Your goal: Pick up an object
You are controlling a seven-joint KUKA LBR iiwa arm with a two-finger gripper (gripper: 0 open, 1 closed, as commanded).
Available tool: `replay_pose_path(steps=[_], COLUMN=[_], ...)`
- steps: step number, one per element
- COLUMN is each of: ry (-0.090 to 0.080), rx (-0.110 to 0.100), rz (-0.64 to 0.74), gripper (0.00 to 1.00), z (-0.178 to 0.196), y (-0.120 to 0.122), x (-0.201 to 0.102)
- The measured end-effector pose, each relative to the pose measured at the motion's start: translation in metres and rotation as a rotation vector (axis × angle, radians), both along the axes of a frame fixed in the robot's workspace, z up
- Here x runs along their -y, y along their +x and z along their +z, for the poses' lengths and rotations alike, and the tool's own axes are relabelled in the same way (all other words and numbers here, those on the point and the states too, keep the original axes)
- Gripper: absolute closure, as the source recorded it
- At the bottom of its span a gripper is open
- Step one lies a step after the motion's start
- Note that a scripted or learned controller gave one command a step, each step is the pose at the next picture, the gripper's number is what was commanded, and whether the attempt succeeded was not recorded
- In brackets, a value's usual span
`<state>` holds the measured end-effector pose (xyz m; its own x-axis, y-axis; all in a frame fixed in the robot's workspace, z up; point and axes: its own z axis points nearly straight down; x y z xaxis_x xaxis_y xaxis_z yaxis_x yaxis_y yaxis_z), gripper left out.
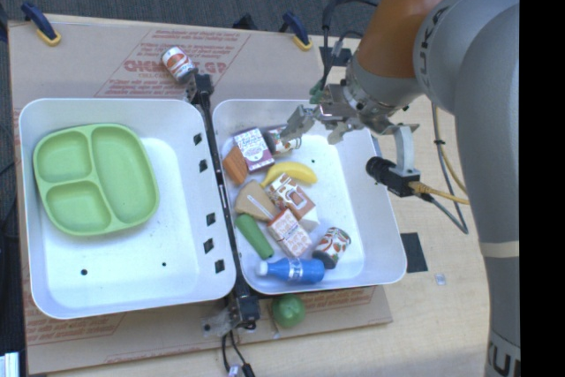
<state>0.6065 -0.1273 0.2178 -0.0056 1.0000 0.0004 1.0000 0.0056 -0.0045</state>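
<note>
Arm point(459, 57) cut off at right edge — tool point(296, 126) blurred.

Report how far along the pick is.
Done: the grey arm's pincer has reached the right white bin, near the purple-labelled carton. In hand: nothing visibly held. Left: grasp and lift one item, such as the yellow banana.

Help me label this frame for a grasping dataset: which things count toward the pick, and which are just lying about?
Part of the job:
tool
right bin
purple box
banana
blue bottle
green cucumber

Lying about:
green divided plate
can on the cardboard
green ball outside the bins
</note>
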Motion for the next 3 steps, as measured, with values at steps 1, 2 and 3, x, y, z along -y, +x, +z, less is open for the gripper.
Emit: replay_pose_path(steps=[1, 2, 3], ry=[-0.001, -0.001, -0.001], rx=[0.000, 0.000, 0.001], rz=[0.003, 0.005, 0.003], gripper=[0.00, 1.00, 1.00], z=[-0.017, -0.007, 0.013], y=[-0.021, -0.020, -0.064], x=[-0.066, -0.065, -0.112])
